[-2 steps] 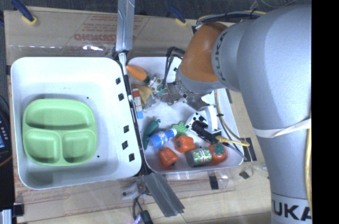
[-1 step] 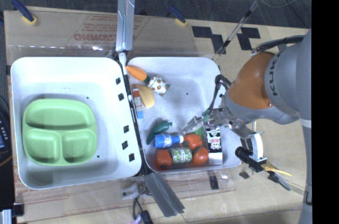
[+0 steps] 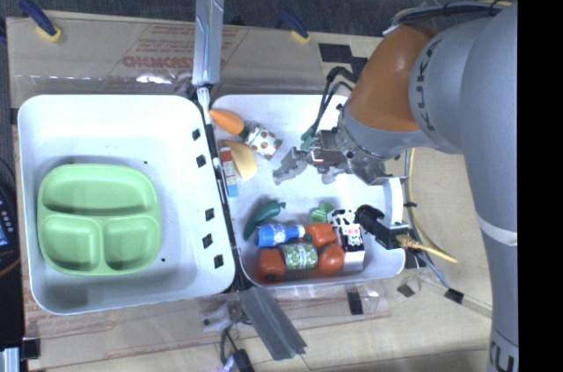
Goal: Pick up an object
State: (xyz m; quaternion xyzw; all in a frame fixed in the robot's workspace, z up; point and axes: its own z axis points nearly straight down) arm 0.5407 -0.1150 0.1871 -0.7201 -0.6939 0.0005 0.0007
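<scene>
Tool point(image 3: 295, 166) above right bin point(image 3: 290, 108), toys clustered below, green tray point(image 3: 98, 216) in left bin point(image 3: 106, 111)

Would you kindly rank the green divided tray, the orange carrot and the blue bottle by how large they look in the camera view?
Largest to smallest:
1. green divided tray, by far
2. and 3. orange carrot and blue bottle look too alike in size to rank.

Both white bins point(image 3: 114, 120) appear as smooth moulded plastic with a slight sheen, and the green divided tray point(image 3: 98, 216) in the left one looks matt plastic. The arm point(image 3: 457, 89) has a smooth grey casing and a glossy orange band point(image 3: 391, 84). Brown printed cardboard point(image 3: 141, 54) lies matt under the bins.
</scene>
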